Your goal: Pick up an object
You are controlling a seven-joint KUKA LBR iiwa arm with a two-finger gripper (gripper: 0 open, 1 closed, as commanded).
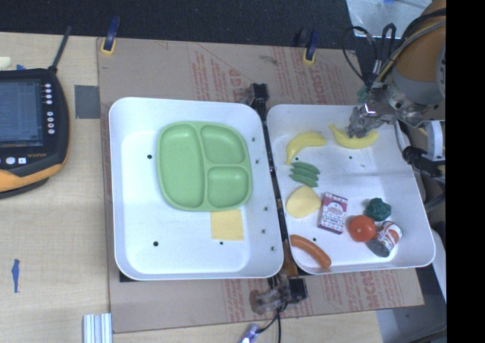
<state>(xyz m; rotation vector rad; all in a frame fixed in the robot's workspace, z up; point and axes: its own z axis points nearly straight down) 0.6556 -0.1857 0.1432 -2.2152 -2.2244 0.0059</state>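
A brown board covers the pale wooden bench [45, 243], with a dark floor beyond its far edge and an orange-rimmed control pendant [26, 128] at the left. The gripper [364, 123] sits low over the right bin's [413, 205] far right corner, touching a yellow banana [353, 139]; its grip cannot be told.

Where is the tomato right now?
The tomato sits in the right bin, near its front right corner, between the small red box and the can.
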